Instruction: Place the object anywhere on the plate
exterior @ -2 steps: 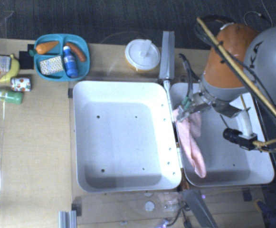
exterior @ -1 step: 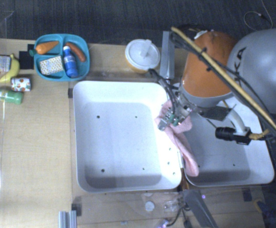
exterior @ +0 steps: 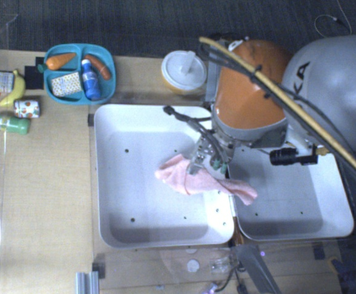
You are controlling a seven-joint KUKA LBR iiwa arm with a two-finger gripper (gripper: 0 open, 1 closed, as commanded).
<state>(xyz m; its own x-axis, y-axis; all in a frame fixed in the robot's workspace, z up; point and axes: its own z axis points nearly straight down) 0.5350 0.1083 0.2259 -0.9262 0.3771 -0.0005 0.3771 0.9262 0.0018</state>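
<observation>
One pink cloth drapes across the wall between two white bins; hand right above it, grip unclear.

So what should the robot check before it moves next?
1. Pink cloth in view: ok, draped over the wall between both white bins.
2. Gripper over the cloth: ok.
3. Cloth really gripped: cannot tell, the fingers are hard to see.
4. Plate to put it on: cannot tell, only a blue divided tray with toy food sits on the bench.
5. Cloth free of the bin wall: not ok.
</observation>
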